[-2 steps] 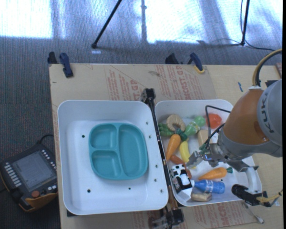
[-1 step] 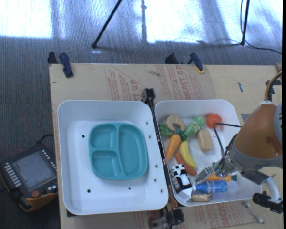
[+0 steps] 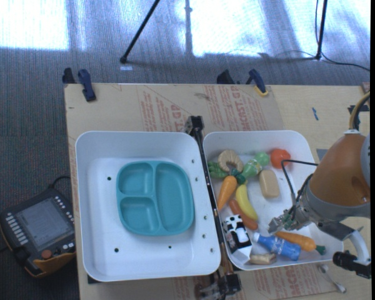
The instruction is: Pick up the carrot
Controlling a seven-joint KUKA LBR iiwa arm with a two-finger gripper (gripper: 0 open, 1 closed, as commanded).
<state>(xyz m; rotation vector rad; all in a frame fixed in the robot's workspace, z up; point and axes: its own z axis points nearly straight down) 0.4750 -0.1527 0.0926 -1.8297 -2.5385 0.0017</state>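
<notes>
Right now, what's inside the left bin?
Left bin: a teal divided plate lying flat, its three compartments bare. Whatever lies beneath the plate is covered.

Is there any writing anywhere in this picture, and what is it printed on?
Red printing on the cardboard sheet under the bins: upside down and blurred; no word reads for certain.
Screen and buttons of the handheld controller left of the bench: too small to read.
Black-and-white toy carton in the right bin: a pattern, no legible text.
Blue toy bottle: no label can be made out.
</notes>
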